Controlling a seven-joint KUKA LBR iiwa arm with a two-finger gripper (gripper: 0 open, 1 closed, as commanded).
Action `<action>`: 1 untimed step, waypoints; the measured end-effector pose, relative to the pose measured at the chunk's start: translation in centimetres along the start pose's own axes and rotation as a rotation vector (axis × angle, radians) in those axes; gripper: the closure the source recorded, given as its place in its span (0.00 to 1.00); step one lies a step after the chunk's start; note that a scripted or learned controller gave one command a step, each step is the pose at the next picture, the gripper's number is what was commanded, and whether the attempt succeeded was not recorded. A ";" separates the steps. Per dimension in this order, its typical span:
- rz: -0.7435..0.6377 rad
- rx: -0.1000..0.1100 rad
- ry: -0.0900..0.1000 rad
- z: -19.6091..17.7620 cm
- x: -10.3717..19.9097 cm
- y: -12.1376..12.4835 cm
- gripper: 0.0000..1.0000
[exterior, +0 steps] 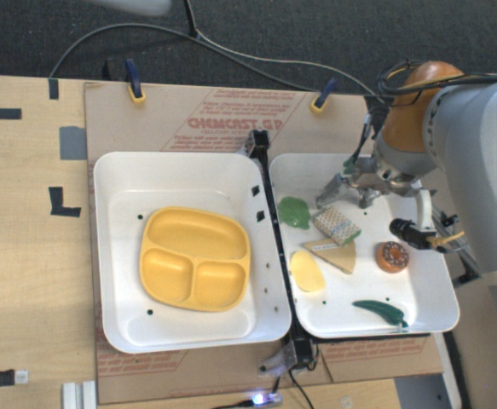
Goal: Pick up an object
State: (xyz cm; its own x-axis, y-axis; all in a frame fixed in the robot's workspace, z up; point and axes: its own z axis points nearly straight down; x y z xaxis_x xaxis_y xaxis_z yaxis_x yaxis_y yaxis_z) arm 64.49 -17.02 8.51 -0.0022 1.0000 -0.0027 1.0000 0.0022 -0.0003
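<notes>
Where the arm hangs: the grey arm (465, 135) with its orange band comes in from the right and sits up-view and slightly right of the tan wedge-shaped piece (338, 256), our landmark for every call below.
Gripper: the two-finger gripper (348, 197) is poised just beyond the wedge, near it but not touching. The fingers are splayed wide and there is nothing between them.
Speckled block: a small rectangular block with a dotted pattern (335, 224) lies tilted, right up against the wedge's far edge, between wedge and gripper.
Green piece: a flat rounded green piece (294, 212) sits up-view and left of the wedge, near it, beside the dark divider.
Yellow oval: a pale yellow oval piece (307, 272) lies just left of the wedge and a little toward the camera, close enough that touching or not is hard to call.
Doughnut: a small brown ring doughnut with reddish topping (393, 256) sits right of the wedge, clearly apart from it.
Dark green piece: a long curved dark green piece (381, 311) lies toward the camera and right of the wedge, well apart from it.
Right bin: a shallow white bin (440, 318) holds the wedge and all five neighbours.
Left bin: a second shallow white bin (112, 194) lies well left of the wedge, bearing a yellow three-compartment plastic plate (197, 256).
</notes>
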 end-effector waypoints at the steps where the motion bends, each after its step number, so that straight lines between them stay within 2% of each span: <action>1: -0.002 -0.004 -0.002 -1.2 0.0 0.1 1.00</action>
State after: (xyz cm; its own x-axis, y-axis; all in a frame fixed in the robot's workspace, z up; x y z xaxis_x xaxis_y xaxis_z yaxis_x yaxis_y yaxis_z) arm 64.60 -17.02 9.69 -0.0040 1.0000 -0.0051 1.0000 0.0041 0.0038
